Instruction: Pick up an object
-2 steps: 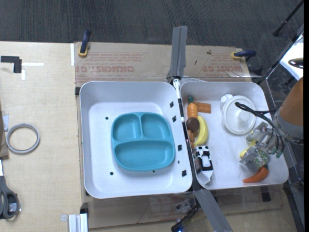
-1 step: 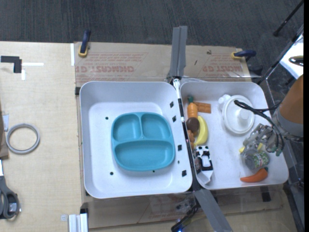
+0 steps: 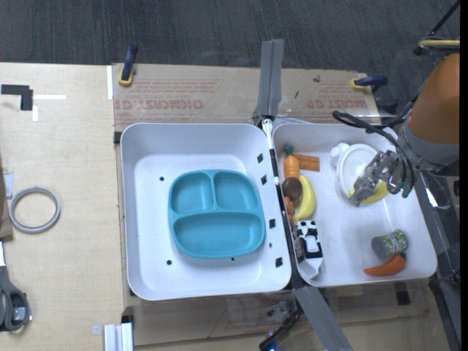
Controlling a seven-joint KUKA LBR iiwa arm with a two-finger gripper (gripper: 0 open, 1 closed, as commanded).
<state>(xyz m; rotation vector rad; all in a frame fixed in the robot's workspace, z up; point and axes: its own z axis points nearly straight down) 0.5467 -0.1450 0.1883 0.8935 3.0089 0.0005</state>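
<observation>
My gripper [image 3: 365, 193] hangs over the right bin [image 3: 344, 273], at its far right side, next to a white bowl [image 3: 349, 161]. A small yellow curved object [image 3: 371, 190] sits between its fingertips, and the fingers look shut on it. Along the bin's left wall lie a banana [image 3: 306, 199], a carrot [image 3: 292, 167], a brown piece [image 3: 292, 189] and a black-and-white item [image 3: 311, 240]. A green-grey can [image 3: 390, 243] and a red-orange pepper [image 3: 385, 267] rest at the front right.
The left bin [image 3: 139, 262] holds a blue divided plate [image 3: 217, 214]. A tape roll [image 3: 33, 209] and scissors [image 3: 11, 309] lie on the bench at the left. Cables [image 3: 365, 121] loop from the arm over the right bin's back edge.
</observation>
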